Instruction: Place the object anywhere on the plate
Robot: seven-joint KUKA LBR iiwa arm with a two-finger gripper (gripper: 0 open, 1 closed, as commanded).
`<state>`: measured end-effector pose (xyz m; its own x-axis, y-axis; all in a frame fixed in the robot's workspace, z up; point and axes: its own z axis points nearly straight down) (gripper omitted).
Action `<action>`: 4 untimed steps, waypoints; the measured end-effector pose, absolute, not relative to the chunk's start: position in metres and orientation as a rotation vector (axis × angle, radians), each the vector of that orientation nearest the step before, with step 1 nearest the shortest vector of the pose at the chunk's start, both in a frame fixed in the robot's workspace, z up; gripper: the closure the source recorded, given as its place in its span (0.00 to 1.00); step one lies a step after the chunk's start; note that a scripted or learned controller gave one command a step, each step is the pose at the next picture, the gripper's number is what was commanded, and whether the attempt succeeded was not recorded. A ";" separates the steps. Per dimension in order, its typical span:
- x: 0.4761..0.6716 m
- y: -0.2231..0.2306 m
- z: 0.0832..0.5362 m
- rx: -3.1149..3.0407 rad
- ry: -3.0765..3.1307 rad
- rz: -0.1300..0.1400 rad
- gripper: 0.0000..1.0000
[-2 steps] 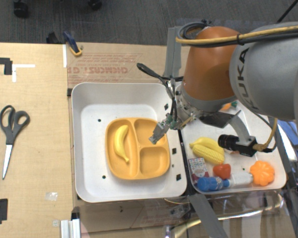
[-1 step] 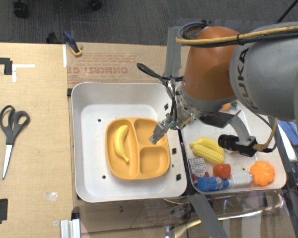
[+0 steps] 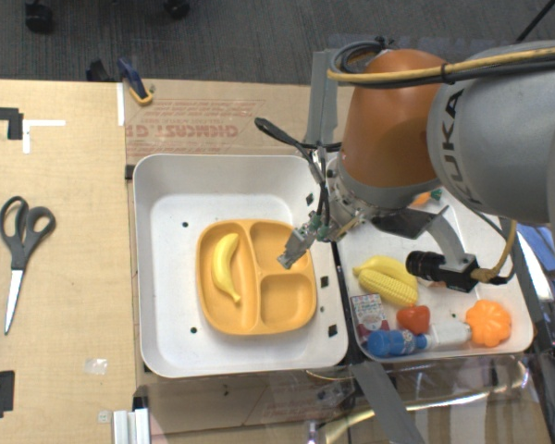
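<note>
One banana (image 3: 225, 265) lies in the plate's (image 3: 259, 317) nine-o'clock compartment; end effector (image 3: 296, 246), grip state indiscernible, hovers at two o'clock, and should retreat straight upward without nudging anything.

Left bin (image 3: 166, 248): plate (image 3: 257, 276) sits mid-bin, bare floor all round it. Banana (image 3: 226, 265) fills plate's left compartment; two right compartments open. Gripper (image 3: 296, 245) hangs over upper-right compartment. Right bin (image 3: 518, 333) crowded: corn (image 3: 387, 280), tomato (image 3: 413, 319), blue bottle (image 3: 393, 343), orange pumpkin (image 3: 489, 323) close together, arm (image 3: 462, 109) overhead blocks its upper half.
</note>
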<state>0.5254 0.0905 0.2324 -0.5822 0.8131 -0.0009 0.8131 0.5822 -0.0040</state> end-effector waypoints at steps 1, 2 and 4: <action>0.525 0.090 0.232 -1.435 -2.793 0.006 0.00; 0.525 0.090 0.232 -1.435 -2.793 0.006 0.00; 0.525 0.090 0.232 -1.435 -2.793 0.006 0.00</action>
<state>0.5254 0.0905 0.2324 -0.5822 0.8131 -0.0009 0.8131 0.5822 -0.0040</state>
